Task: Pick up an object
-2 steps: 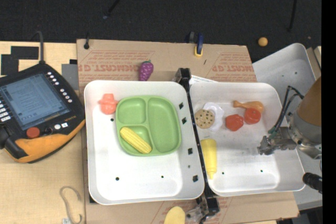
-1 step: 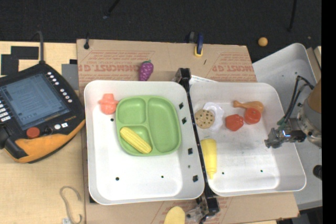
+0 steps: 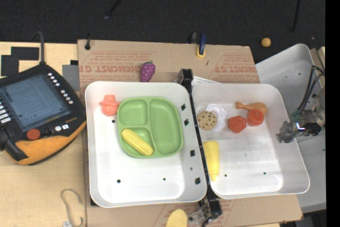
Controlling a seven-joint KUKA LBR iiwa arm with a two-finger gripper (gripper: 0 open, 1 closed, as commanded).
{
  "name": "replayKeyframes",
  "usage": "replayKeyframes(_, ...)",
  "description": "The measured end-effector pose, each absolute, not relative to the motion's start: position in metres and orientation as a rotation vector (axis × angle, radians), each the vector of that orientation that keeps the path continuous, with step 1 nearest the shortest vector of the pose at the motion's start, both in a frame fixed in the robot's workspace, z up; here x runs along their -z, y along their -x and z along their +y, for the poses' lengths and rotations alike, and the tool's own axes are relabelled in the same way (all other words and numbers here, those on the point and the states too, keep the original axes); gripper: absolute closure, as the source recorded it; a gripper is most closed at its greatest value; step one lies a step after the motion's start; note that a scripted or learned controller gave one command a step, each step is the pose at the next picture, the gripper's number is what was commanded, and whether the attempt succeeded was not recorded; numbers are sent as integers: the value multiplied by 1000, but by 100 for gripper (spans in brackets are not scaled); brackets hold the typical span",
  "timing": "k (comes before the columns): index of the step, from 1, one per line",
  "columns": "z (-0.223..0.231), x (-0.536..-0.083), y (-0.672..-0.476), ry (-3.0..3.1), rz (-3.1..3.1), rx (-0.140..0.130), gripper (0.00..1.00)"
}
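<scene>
Yellow plastic lump [image 3: 177, 218] by bench edge; end effector [image 3: 289, 132] grip state unclear.

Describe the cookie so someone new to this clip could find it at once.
Look in the right white bin, at its upper left near the divider between the bins. The cookie is a flat tan disc with dark specks, unlike the red tomato beside it and the yellow piece below.
</scene>
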State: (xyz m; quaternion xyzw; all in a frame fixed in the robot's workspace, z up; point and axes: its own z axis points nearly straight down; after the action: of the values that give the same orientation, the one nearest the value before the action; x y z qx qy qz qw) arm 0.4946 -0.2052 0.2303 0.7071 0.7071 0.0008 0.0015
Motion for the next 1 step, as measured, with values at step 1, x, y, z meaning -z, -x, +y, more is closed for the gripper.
replayKeyframes(1, -158, -225, -535, -2217, 2228, -2, 100)
